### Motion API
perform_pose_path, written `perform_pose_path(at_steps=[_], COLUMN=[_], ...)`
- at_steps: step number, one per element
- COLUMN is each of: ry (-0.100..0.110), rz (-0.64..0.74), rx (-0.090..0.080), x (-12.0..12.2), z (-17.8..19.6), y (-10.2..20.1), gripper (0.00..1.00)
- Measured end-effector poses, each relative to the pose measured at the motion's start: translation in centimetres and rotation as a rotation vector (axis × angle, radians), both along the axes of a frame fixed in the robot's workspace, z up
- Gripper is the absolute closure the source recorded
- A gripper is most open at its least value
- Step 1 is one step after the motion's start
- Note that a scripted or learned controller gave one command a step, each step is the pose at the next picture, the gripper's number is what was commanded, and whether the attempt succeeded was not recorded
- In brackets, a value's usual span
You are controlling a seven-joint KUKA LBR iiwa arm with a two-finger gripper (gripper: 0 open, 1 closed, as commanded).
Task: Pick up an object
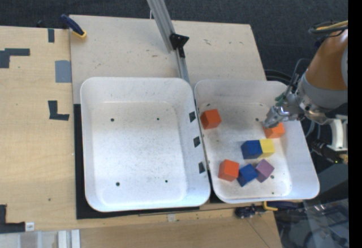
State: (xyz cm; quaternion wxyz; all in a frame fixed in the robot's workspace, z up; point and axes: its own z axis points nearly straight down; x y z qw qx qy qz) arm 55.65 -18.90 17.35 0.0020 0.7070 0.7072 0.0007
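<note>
You can't tell the gripper's (274, 118) state; it sits on an orange block (275, 131) inside the right bin (300, 184), other blocks just beside it.

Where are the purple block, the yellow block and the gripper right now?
purple block (264, 170): camera view, on its top face.
yellow block (267, 146): camera view, on its top face.
gripper (275, 118): camera view, between its fingertips, just above an orange block (275, 131) in the right bin (237, 94).
</note>
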Motion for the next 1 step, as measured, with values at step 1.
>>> perform_pose_path(at_steps=[1], ry=[-0.001], rz=[0.001], rx=[0.0], x=[0.84], z=[4.72], y=[-0.47], gripper=[1.0])
